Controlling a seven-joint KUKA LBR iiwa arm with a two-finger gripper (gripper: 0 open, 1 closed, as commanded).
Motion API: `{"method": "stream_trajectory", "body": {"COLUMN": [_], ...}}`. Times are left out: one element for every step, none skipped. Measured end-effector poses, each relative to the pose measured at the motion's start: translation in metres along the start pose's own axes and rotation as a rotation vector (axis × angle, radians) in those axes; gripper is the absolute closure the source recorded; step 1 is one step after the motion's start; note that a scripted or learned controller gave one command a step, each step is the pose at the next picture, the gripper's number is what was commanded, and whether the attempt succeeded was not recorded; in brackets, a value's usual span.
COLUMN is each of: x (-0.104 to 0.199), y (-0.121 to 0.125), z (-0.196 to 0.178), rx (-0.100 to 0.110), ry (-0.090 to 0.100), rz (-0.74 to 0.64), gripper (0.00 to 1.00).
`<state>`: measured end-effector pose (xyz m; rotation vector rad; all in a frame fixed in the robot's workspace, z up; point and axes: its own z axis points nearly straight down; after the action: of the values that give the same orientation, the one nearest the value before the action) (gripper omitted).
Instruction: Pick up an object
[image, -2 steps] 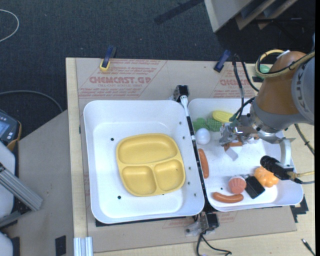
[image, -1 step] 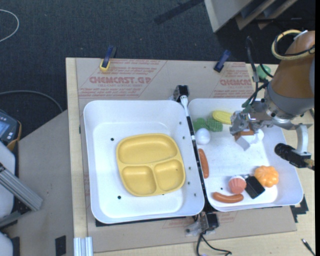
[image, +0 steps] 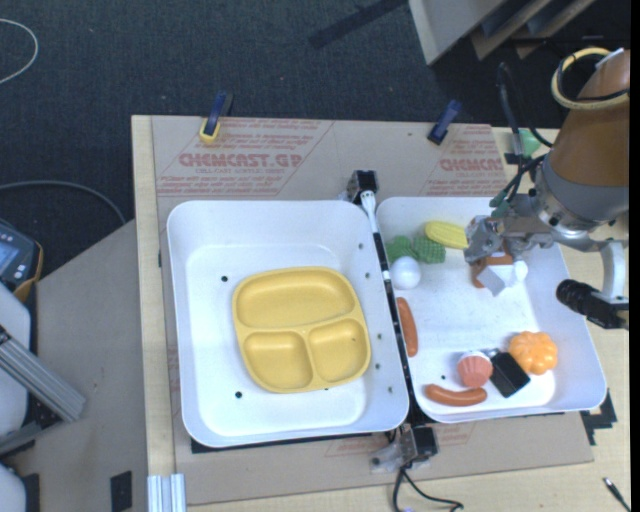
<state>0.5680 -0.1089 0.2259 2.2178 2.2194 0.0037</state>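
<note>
My gripper (image: 489, 262) hangs low over the upper part of the right bin (image: 575, 335), reaching in from the right. Directly under it lies a small brown-orange piece (image: 491, 282) beside a small white piece (image: 516, 276); whether the gripper touches either is not visible. Just to its left are a yellow corn cob (image: 446, 235), a green toy (image: 416, 249) and a white ball (image: 405, 271). Toward the front of the bin lie an orange pumpkin (image: 533, 351), a black block (image: 508, 374), a red-orange fruit (image: 475, 369) and two sausages (image: 408, 326) (image: 455, 395).
The left bin (image: 195, 300) holds a yellow divided plate (image: 298, 327). A black clip (image: 362, 185) sits at the top of the seam between the bins. The arm's black fitting (image: 592, 300) overhangs the right bin's right side. Cardboard (image: 300, 150) backs the bench.
</note>
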Motion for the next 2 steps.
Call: {"method": "stream_trajectory", "body": {"x": [0.046,0.109], "y": [0.005,0.001], "z": [-0.006,-0.003], "rx": [0.001,0.007], "ry": [0.001,0.004], "rz": [-0.004,-0.006], "gripper": [1.0,1.0]}}
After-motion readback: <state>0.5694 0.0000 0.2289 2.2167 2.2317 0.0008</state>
